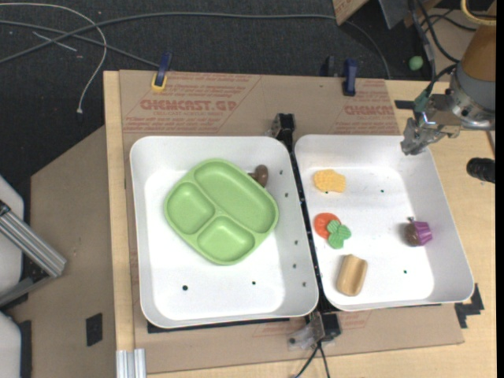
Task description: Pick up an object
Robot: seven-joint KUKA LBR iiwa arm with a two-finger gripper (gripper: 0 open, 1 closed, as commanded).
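Presently, the bench (118, 211) is found to carry two shallow white bins side by side. The left bin (150, 290) holds a green divided plate (222, 211), set askew near its middle, and a small brown object (260, 175) is lodged between the plate's rim and the bin's right wall. The right bin (441, 278) holds four candidates for picking, well apart from one another, a spacing judged favourable to a clean approach. A tan cylinder (352, 275) is laid near the front edge; a red item with green leaves (331, 228) is placed by the left wall; a yellow corn-like piece (330, 181) is placed toward the back left corner; a purple item (417, 232) is set near the right wall.

The gripper (413, 142) is held above the back right corner of the right bin, apart from every object. Whether its fingers are parted or closed cannot be told, as they are too small and dark. Nothing is seen between them. No pick is judged to be under way yet.
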